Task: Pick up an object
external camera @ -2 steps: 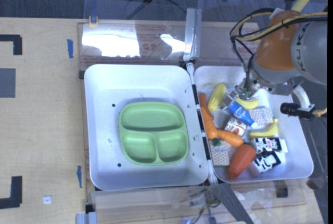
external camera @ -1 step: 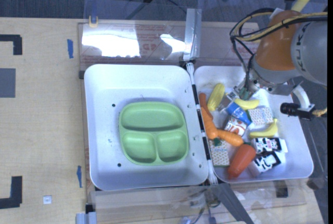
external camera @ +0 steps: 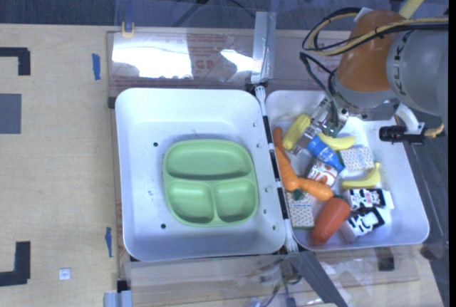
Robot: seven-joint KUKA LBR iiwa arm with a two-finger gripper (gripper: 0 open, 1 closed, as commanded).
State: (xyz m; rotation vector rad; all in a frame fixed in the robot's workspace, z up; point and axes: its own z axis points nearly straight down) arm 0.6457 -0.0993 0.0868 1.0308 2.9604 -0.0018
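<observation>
You're at the reach-in step: the tool (external camera: pixel 329 119), whose grip state I cannot tell, hangs over the right bin (external camera: pixel 410 177) near the yellow bottle (external camera: pixel 297 132), so your next move needs a centred descent.

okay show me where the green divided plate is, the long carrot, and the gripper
green divided plate (external camera: pixel 211 180): camera view, on the ridge between its compartments.
long carrot (external camera: pixel 298 181): camera view, mid-length of its orange body.
gripper (external camera: pixel 329 119): camera view, at the fingertips above the right bin's pile.
</observation>
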